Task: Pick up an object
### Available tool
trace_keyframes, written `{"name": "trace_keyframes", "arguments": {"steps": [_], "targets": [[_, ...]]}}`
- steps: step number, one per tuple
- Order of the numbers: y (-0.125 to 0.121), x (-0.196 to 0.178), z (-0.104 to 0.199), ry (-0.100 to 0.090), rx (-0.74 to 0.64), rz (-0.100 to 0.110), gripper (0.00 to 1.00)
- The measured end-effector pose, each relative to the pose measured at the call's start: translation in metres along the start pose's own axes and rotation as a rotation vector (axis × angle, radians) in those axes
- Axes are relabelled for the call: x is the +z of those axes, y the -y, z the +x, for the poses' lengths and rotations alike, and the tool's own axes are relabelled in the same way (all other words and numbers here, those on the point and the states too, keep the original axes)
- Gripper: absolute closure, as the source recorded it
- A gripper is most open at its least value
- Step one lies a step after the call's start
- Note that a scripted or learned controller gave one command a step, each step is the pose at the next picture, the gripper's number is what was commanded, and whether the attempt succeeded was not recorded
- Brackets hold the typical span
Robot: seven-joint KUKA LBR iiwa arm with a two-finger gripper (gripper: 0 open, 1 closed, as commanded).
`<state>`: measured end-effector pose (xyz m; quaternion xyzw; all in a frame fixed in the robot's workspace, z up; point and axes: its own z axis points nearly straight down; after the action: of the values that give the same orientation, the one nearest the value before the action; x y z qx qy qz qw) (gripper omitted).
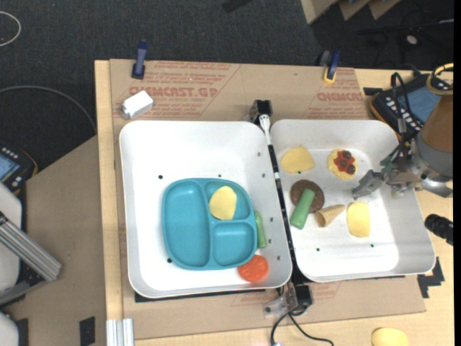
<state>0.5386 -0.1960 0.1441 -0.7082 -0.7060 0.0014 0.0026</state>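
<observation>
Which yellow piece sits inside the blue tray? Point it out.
The yellow piece in the upper right compartment of the blue tray, left bin. The other two lie loose in the right bin.

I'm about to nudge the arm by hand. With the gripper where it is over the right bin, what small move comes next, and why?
Probably shift the gripper slightly down-frame and lower it onto the yellow piece. The gripper sits above the right bin with nothing visibly in it, and that piece lies closest, apart from the cone beside it.
</observation>
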Motion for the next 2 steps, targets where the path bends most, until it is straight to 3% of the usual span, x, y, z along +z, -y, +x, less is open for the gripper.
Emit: {"name": "trace_keyframes", "arguments": {"steps": [1, 2], "targets": [[0.054, -0.1625, 0.0376, 0.005, -0.005, -0.023, 0.0], [0.0545, -0.1644, 0.0372, 0.004, -0.004, -0.011, 1.0]]}}
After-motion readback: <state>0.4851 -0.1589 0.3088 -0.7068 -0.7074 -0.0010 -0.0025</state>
